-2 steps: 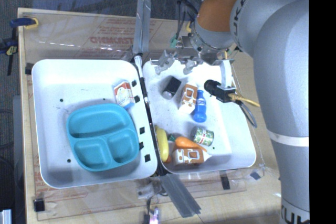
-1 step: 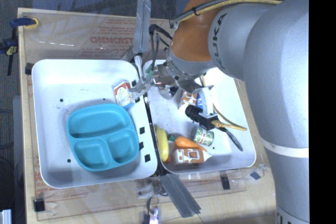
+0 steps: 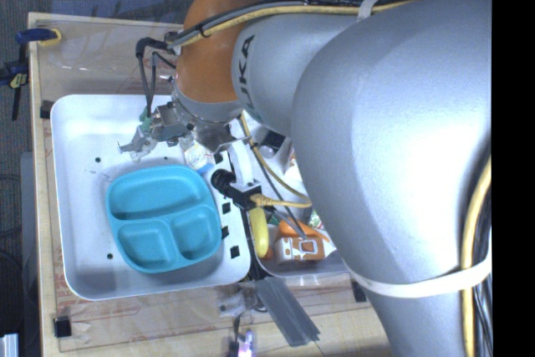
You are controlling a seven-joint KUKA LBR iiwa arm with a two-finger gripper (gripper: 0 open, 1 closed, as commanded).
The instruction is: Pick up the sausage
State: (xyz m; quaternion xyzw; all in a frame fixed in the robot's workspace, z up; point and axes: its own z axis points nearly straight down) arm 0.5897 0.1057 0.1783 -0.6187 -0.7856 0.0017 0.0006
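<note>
Nearest us, a blue divided plate point(image 3: 163, 217) sits in the left bin point(image 3: 67, 180). The right bin point(image 3: 292, 270) is mostly under the arm; we see a yellow piece point(image 3: 260, 234) and an orange packet point(image 3: 301, 248), but can't tell where the sausage is. Further back, the gripper point(image 3: 150, 134) hangs over the left bin's far end, just beyond the plate. We can't tell whether it's spread or closed.

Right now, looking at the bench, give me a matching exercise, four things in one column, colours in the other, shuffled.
Things:
1. divided tray
2. left bin
3. band above the wrist
4. banana-shaped item

Colours:
A. white
B. yellow
C. blue
D. orange

Pairs: 1-C, 2-A, 3-D, 4-B
</note>
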